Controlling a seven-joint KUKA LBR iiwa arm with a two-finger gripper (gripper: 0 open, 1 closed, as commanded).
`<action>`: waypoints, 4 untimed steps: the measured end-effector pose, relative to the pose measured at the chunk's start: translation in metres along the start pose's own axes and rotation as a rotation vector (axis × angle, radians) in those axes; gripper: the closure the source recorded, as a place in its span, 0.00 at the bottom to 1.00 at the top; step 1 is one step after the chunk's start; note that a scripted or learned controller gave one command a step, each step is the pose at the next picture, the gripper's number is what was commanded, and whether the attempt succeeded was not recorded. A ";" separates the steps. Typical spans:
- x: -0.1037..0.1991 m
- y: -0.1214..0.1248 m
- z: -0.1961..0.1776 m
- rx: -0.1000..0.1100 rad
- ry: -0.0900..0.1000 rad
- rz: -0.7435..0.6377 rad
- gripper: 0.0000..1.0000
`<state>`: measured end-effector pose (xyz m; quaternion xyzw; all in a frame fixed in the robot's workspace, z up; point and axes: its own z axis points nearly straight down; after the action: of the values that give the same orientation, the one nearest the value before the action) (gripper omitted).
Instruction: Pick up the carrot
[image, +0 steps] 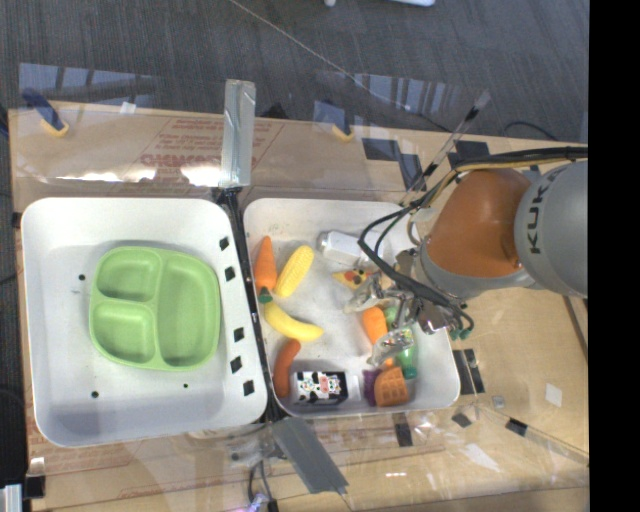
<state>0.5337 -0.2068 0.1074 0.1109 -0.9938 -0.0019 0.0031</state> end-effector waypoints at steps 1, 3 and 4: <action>-0.005 0.002 -0.014 0.004 -0.008 -0.011 1.00; 0.008 -0.001 -0.109 0.008 -0.006 -0.553 1.00; 0.048 0.027 -0.028 0.001 -0.003 -0.068 1.00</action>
<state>0.4814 -0.1913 0.1354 0.1446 -0.9895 -0.0014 0.0017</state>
